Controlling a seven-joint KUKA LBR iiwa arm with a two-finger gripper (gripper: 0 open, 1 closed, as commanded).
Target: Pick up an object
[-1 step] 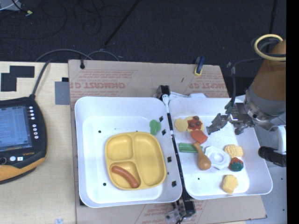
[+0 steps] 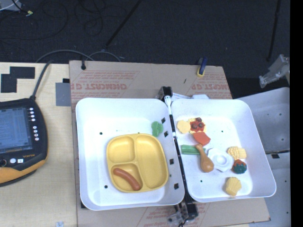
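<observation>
Toy foods (image 2: 208, 150) crowded together, right bin (image 2: 255, 126), touching neighbours.

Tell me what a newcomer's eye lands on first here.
First the yellow divided plate in the left bin, with a hot dog in its near compartment. Then the cluster of toy food in the right bin, led by a drumstick and a corn cob.

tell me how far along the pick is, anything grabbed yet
Done: a sausage already lies in the yellow plate in the left bin. In hand: nothing visibly gripped. Left: the drumstick, corn and the other toy foods all lie loose in the right bin.
</observation>
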